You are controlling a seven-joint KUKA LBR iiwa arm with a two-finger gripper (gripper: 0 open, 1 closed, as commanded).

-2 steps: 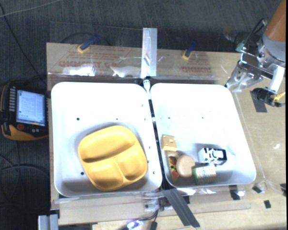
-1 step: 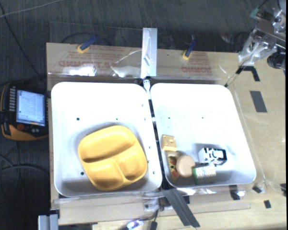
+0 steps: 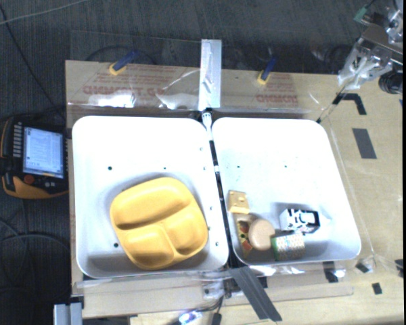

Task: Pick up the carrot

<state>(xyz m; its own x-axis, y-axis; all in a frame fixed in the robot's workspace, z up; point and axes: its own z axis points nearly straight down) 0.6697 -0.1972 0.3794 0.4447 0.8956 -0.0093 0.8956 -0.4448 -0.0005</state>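
The right bin (image 3: 277, 147) holds a cluster of small items near its front left corner. A small orange-red piece (image 3: 243, 231), possibly the carrot, lies there, partly hidden by a round beige item (image 3: 261, 233). My gripper (image 3: 363, 65) is at the top right, beyond the right bin's far corner and well away from the cluster. It is seen small and at the frame edge.
A tan block (image 3: 237, 201) lies just behind the cluster, a green and white can (image 3: 288, 244) to its right, and a black and white item (image 3: 300, 219) further right. A yellow divided plate (image 3: 160, 221) sits in the left bin (image 3: 101, 147). A pendant (image 3: 35, 156) lies left of the bench.
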